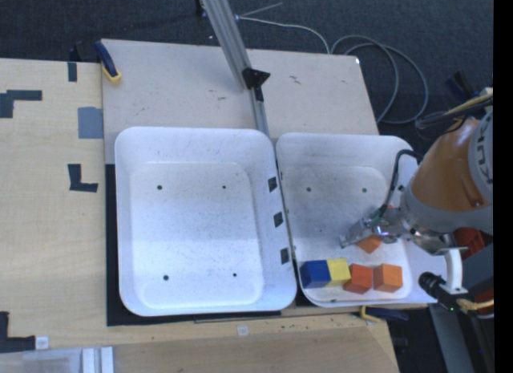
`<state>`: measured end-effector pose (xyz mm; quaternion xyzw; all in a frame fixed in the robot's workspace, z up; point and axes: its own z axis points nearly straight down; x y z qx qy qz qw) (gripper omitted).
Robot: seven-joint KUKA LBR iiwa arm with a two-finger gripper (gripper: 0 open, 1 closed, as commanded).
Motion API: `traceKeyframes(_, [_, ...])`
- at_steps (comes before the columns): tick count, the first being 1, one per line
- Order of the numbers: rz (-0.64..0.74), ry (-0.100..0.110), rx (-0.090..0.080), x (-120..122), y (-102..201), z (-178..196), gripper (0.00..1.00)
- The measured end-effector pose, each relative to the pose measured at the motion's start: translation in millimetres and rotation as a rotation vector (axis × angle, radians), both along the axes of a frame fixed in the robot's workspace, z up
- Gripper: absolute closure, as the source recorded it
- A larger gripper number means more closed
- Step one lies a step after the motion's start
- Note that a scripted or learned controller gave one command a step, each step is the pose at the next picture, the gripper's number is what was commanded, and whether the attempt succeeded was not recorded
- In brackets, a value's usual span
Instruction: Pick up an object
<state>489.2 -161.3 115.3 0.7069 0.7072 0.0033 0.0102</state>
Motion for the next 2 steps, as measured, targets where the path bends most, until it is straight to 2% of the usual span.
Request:
traceKeyframes(1, [-0.003,-0.014,-0.009,23.2,1.5,-6.3,0.00])
traceKeyframes(2, [0.002,-0.013,-0.005,90.0,-4.7,-8.9,0.00])
